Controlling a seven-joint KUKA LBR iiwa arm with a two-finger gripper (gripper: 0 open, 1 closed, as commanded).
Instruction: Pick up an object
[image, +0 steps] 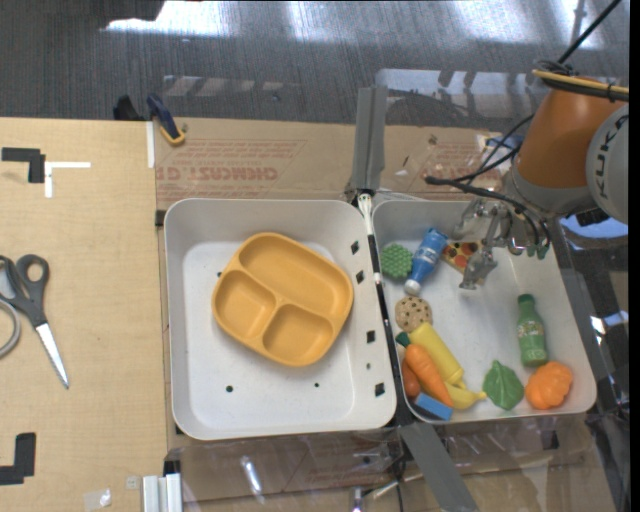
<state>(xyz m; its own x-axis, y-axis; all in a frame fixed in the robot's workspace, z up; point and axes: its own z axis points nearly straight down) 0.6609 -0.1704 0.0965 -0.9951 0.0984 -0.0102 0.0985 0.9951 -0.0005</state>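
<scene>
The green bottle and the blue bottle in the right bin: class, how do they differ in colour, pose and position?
The green bottle is green with a pale label; the blue bottle is blue with a white cap. The green bottle lies near the bin's right wall, alone; the blue bottle lies tilted near the far left, beside a green round toy. Both are small toy bottles lying in the right bin.

Faint red print runs upside down across the cardboard sheet (262, 160) at twelve o'clock of the bins, too blurred to read.
</scene>
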